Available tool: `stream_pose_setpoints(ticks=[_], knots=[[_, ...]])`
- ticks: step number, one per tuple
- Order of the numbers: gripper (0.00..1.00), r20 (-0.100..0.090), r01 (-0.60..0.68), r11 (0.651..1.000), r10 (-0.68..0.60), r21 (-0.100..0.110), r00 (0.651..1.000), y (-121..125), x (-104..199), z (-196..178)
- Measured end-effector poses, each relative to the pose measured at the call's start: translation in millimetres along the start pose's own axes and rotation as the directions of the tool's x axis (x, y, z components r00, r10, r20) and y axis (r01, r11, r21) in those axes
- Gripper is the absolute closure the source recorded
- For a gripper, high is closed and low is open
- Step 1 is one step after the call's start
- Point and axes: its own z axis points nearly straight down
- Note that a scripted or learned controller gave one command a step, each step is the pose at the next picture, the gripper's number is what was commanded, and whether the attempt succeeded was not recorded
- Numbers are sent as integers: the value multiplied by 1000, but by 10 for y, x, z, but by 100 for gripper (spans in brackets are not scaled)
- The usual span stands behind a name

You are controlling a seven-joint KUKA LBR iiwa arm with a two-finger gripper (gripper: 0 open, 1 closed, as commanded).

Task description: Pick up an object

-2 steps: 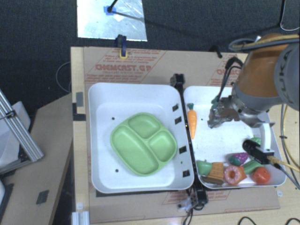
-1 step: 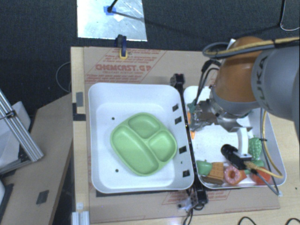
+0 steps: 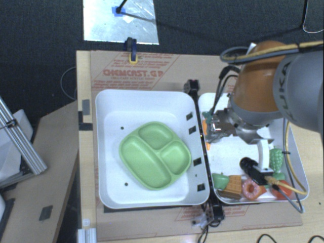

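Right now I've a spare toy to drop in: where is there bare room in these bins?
Left bin: bare floor round the green plate, widest along the far wall. Right bin: a bare patch mid-floor, between the arm and the toys crowded along its near wall.

Pink donut [image 3: 250, 189], brown block [image 3: 234, 186], green piece [image 3: 220, 179] in right bin [image 3: 228, 153]

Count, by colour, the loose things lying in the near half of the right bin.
Green: 2, a smooth piece and a bumpy piece
Brown: 1, block
Pink: 1, ring
Orange-red: 1, stick
Total: 5
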Motion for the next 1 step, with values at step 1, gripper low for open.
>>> stream_pose_setpoints(ticks=[1], knots=[[100,1,0,1000,0,1,1000,-120,86,20]])
